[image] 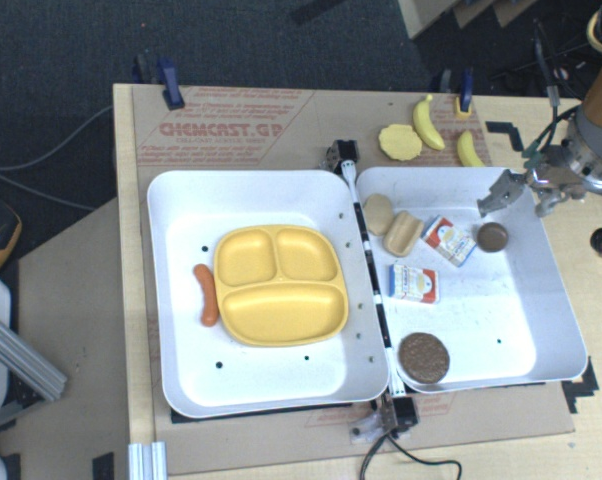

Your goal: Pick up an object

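My gripper (526, 194) hangs over the back right corner of the right bin (541, 308), its fingers spread with nothing between them. Just in front of it and below lies a small brown round piece (492, 236). A red and white carton (449, 240) sits to the left of that piece. Further left are a tan bun (403, 233) and a pale round lump (379, 211). A blue and white packet (413, 283) lies mid-bin, and a brown disc (423, 357) rests at the front left corner.
The left bin (181, 208) holds a yellow divided plate (281, 285) and an orange sausage (207, 294) beside it. Behind the right bin, on the bench, lie two bananas (429, 123) (468, 148) and a yellow round piece (401, 142). Cables hang at the right.
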Robot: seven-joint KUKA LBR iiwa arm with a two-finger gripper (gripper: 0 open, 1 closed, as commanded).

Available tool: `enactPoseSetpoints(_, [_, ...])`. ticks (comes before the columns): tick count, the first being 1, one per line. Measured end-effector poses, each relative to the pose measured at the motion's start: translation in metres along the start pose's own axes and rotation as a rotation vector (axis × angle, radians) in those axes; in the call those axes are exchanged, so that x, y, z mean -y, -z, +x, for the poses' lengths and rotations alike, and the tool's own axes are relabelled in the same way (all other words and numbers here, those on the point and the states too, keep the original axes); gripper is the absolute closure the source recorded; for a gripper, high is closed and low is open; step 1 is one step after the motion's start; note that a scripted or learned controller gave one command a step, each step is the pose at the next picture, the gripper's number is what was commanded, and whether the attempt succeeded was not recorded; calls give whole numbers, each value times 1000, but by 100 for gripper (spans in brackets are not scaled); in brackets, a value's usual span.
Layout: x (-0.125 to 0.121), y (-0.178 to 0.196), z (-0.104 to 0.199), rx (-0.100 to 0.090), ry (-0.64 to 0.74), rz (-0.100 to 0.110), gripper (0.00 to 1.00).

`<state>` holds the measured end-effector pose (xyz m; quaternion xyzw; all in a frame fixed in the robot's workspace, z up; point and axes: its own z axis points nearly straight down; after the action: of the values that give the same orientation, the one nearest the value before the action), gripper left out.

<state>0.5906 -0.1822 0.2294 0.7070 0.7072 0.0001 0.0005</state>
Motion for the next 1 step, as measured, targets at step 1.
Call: enactPoseSetpoints(1, [-55,-133,37,-5,5,10,0])
